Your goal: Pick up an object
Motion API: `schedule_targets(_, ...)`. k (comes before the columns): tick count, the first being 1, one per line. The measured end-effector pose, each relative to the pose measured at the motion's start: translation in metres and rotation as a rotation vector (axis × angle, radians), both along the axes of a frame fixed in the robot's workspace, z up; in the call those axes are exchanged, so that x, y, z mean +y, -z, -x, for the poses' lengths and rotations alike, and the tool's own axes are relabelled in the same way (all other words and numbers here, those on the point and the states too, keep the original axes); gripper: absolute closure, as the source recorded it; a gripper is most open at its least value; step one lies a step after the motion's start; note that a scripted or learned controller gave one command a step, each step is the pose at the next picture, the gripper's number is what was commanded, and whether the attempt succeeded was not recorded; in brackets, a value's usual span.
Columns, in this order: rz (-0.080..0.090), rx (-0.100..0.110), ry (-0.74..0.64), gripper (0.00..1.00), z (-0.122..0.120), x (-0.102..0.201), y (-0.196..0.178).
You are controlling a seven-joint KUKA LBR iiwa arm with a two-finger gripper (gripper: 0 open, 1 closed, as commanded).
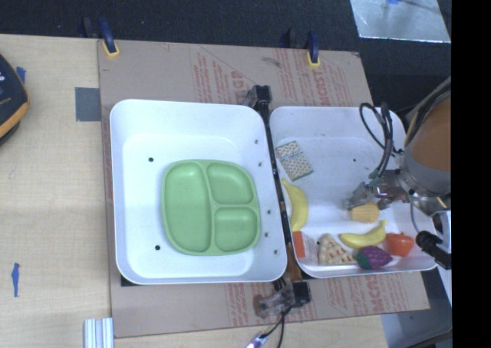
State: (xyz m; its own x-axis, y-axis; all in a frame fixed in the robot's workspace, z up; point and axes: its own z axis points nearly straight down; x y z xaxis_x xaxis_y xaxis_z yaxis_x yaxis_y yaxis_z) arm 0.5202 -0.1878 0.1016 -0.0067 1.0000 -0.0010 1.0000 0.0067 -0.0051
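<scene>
- Cardboard covers the table [54, 185] under two white bins; the left bin [134, 120] holds a green plate [209, 206].
- Low in the right bin [330, 120], the gripper [367, 197] sits directly above a small yellow block [365, 214], nearly touching it.
- Whether it grips anything cannot be told.
- That block looks stubby, lying roughly left-right, with a curved banana [364, 236] just below.
- Toy food crowds the bin's near edge.

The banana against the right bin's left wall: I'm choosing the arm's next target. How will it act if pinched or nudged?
The banana looks glossy and smooth, so probably a light, stiff plastic toy that could slip between fingers. Its curve suggests it would pivot rather than roll when nudged. It lies against the right bin's left wall, likely leaving little finger room there.
</scene>
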Motion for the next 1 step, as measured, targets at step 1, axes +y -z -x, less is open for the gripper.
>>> schedule_targets(1,-0.001,-0.001,0.000,1.00,0.0118,0.1484,-0.0901)
